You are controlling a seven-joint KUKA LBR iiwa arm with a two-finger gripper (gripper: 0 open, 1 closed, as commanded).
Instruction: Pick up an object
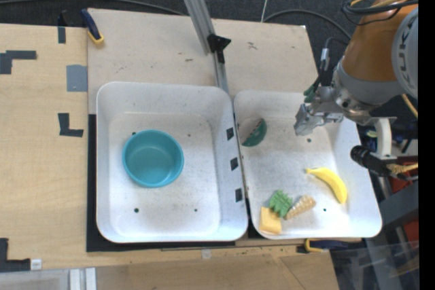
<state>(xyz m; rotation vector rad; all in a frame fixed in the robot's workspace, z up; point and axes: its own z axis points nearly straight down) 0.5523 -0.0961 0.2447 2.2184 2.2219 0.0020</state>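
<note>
Tool (307, 124) hangs over the upper part of the right bin (353, 224), above bare white floor. You cannot tell from this slanted view how it is set, and nothing is seen in its grasp.

Candidate objects, all in the right bin: banana (329, 183) lower right of the tool and near it; dark green piece (255, 133) to the tool's left, close to the divider between the bins; a cluster at the bottom edge made of a green toy (279, 202), a tan cone-like piece (301, 206) and a yellow block (270, 221), touching or nearly so. Left bin (109, 105) holds a teal bowl (153, 158), well apart from the tool.

Judgement: no pick made yet. You would do best with the banana: it lies alone with clear floor around it. Align across its narrow width at mid-curve, descend straight and centred. Avoid the cluster; neighbours there could get nudged or caught too.
</note>
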